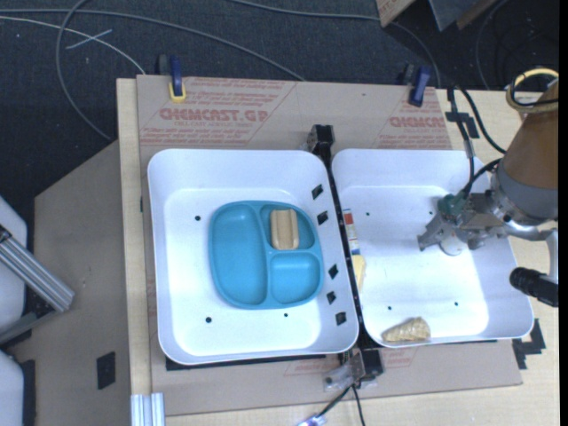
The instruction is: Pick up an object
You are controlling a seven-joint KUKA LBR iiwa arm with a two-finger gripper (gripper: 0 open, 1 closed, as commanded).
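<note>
Two white bins are seen side by side. In the left bin (pixel 177 264) one blue divided plate (pixel 264 254) is set, with one tan block (pixel 284 229) in its upper right compartment. In the right bin (pixel 390 193) one beige lump (pixel 406 330) is found near the front rim. The gripper (pixel 448 233) is positioned low over the right bin's right part, well apart from the lump; its jaw state cannot be told.

Left bin (pixel 177 238): holds a blue divided tray (pixel 240 264) with a tan block (pixel 283 229) in its upper right compartment.
Right bin (pixel 399 185): a tan crumbly piece (pixel 406 330) near the front rim.
End effector (pixel 448 235): low over the right bin's right half.
Worktop (pixel 222 105): cardboard-covered.
</note>
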